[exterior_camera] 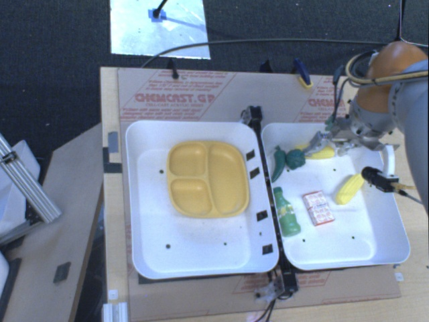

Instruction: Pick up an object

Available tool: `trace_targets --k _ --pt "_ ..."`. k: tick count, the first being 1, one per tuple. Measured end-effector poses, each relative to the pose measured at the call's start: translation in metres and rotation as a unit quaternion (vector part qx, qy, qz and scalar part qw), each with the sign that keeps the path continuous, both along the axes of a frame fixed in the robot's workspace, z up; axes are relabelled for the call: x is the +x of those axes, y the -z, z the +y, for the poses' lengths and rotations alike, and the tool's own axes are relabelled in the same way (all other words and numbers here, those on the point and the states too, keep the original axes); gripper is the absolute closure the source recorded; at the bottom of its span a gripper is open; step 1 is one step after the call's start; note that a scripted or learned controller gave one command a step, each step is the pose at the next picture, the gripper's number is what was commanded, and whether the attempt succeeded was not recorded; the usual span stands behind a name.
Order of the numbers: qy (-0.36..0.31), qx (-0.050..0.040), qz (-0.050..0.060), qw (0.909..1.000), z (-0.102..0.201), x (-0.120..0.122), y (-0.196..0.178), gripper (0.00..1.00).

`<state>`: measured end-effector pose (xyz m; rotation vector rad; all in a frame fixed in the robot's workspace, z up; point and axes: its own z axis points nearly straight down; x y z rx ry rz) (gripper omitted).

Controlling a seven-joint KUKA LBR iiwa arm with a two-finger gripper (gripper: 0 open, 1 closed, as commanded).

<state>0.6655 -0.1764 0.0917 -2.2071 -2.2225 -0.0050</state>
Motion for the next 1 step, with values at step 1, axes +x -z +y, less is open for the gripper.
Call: trace_targets --k 1 --pt "-0.002 -0.0002 0.001 1.0000 -0.0005 0.0012 -0.0138 1.00"
